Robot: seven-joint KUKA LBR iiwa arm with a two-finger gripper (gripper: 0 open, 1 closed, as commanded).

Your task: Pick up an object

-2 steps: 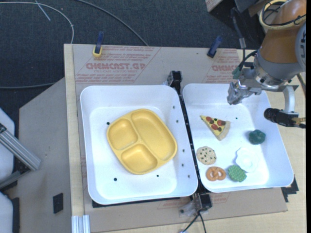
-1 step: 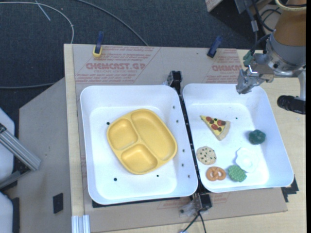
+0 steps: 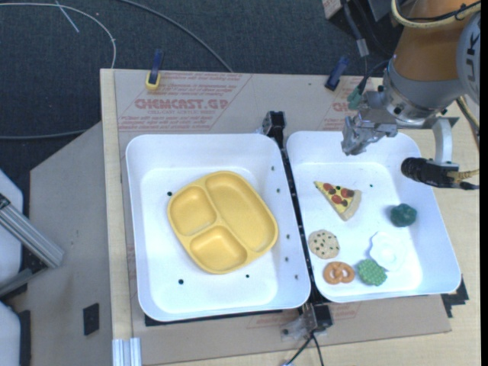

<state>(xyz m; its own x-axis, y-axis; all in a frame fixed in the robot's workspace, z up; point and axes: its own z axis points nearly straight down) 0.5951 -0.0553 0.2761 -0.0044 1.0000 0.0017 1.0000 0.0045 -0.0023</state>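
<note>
In the right bin [image 3: 427, 280] lie a toy pizza slice [image 3: 338, 198], a chocolate-chip cookie [image 3: 324, 243], a pretzel [image 3: 338, 272], a green ridged piece [image 3: 372, 272], a white piece [image 3: 383, 252] and a dark green broccoli-like piece [image 3: 403, 215]. My gripper [image 3: 355, 143] hangs over the far left part of this bin, above and behind the pizza slice, with nothing seen between its fingers. The grey and orange arm reaches in from the upper right.
The left bin [image 3: 145, 204] holds a yellow three-compartment tray [image 3: 221, 221]. A black fitting [image 3: 431, 171] juts in at the right bin's far right edge. Clamps [image 3: 155, 76] stand on the cardboard behind the bins. Cables run across the dark floor.
</note>
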